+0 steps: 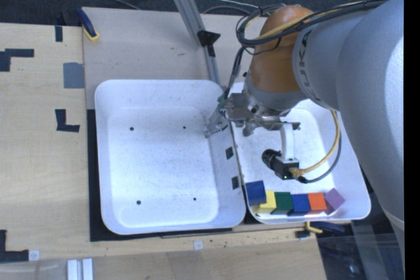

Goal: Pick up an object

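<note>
My pincer (pixel 216 122) hovers over shared wall between left bin (pixel 111 101) and right bin (pixel 357 206); spread or pressed, can't tell. Coloured blocks (pixel 292 202) lined along right bin's near edge.

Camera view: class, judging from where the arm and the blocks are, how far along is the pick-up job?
Done: nothing lifted; the coloured blocks lie in a row by the right bin's near rim. In hand: the tool hangs above the divide between the two bins, apart from the blocks, no block seen in it. Left: reach a block, grip it, lift it.
</note>
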Robot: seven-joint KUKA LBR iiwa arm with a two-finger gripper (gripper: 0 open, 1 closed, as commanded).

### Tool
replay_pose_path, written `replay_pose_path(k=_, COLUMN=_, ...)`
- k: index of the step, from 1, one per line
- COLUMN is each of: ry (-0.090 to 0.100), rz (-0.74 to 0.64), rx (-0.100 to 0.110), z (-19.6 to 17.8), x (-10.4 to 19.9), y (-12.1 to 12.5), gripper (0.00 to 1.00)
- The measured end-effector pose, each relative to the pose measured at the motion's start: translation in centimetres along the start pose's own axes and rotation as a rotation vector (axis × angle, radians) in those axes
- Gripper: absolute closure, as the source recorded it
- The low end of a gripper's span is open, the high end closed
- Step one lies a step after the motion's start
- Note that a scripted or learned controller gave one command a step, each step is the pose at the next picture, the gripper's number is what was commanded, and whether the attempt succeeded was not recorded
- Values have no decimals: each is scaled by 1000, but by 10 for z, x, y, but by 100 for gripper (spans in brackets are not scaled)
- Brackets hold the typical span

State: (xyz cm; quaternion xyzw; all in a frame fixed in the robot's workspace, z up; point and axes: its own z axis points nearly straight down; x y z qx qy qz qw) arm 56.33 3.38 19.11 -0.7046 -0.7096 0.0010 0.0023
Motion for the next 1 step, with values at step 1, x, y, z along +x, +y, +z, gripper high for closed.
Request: replay_pose_path(k=1, ry=1, rz=1, rx=-10, z=-168, x=68, y=-65, gripper=0)
